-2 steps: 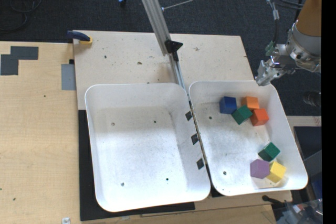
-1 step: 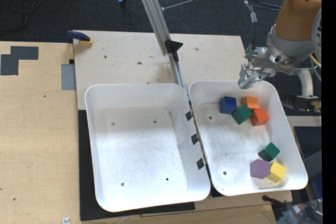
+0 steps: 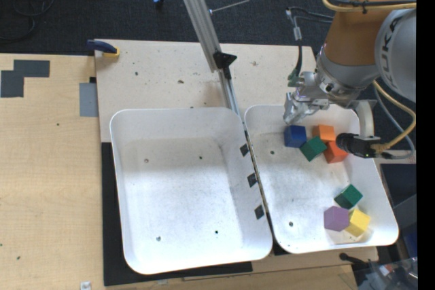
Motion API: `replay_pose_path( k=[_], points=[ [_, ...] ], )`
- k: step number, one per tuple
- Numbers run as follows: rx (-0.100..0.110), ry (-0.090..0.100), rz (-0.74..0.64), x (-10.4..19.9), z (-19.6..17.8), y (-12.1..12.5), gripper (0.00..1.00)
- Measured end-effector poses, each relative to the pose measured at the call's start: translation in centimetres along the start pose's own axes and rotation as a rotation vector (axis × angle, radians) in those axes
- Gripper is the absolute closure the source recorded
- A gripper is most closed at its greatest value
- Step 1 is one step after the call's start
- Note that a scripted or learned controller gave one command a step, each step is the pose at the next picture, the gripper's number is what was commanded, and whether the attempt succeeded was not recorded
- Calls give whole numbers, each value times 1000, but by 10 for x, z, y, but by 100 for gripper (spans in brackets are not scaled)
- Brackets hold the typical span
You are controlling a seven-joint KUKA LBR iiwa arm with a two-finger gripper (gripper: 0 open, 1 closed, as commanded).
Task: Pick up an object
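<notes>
The gripper (image 3: pixel 296 116) hovers just above the blue cube (image 3: pixel 294 136) near the right bin's (image 3: pixel 285 214) far edge; whether it is clamped cannot be told.

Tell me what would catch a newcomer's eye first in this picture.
Probably the grey and orange arm at the upper right, its end effector just above a blue block in the right bin. Next, the bright blocks there: green and orange beside the blue one, and purple and yellow near the front corner.
</notes>
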State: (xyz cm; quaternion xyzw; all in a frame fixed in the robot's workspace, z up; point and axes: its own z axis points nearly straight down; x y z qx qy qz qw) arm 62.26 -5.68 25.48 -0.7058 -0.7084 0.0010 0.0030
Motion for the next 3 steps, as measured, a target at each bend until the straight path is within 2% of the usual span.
replay_pose_path(
  k=[1, 2, 3],
  points=[
    [-1, 0, 0, 54, 13, -1, 100],
    [0, -1, 0, 101, 11, -19, 100],
    [0, -2, 0, 153, 19, -20, 100]
  ],
)
